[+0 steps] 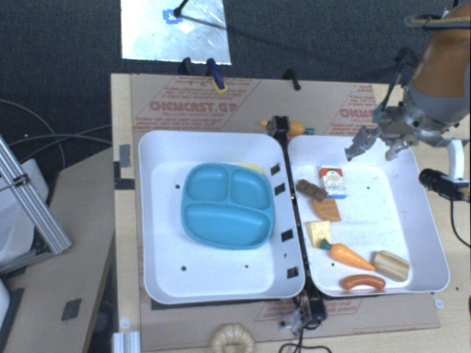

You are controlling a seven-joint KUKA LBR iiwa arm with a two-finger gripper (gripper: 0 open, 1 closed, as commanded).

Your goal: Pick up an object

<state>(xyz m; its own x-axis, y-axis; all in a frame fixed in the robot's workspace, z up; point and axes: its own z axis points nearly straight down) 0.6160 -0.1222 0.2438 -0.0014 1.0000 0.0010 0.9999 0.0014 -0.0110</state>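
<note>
My gripper [375, 148] hangs over the far edge of the right bin [412, 197], open, with nothing between its fingers. Just below and left of it lies a small red and white carton [333, 182]. Beside the carton are a dark brown piece [311, 190] and a tan wedge [327, 210]. Nearer the front lie a yellow cheese block [319, 233], a carrot [350, 255], a bread roll [390, 265] and a red sausage [362, 282].
The left bin [165, 197] holds a blue divided plate [227, 204] with a yellow bit [254, 168] behind it. An orange-yellow item [295, 129] sits beyond the bins' divider. A pale ring [234, 338] lies on the bench front.
</note>
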